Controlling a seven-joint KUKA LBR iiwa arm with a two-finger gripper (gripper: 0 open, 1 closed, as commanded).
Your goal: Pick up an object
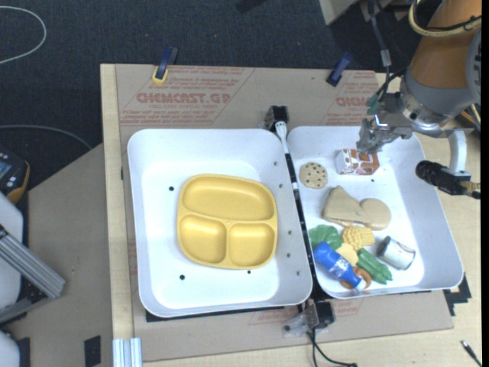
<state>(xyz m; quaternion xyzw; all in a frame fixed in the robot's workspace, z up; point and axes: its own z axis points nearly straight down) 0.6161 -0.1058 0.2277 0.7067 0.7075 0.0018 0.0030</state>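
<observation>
My gripper (pixel 369 145) hangs over the far end of the right bin (pixel 435 205), right above a small red-and-white packet (pixel 357 161) and touching or almost touching it. Nearer in the same bin lie a round cookie (pixel 312 175), a tan bread-shaped piece (pixel 354 208), a blue bottle (pixel 335 262), a small grey can (pixel 397 252), green pieces (pixel 373 264) and a yellow waffle-like piece (pixel 357 237). The grey arm with its orange band (pixel 451 21) comes in from the upper right.
The left bin (pixel 153 205) holds a yellow divided plate (pixel 226 221). Both bins sit on a cardboard sheet (pixel 229 90) held by clamps (pixel 162 65) at the far edge. A black divider (pixel 286 167) runs between the bins.
</observation>
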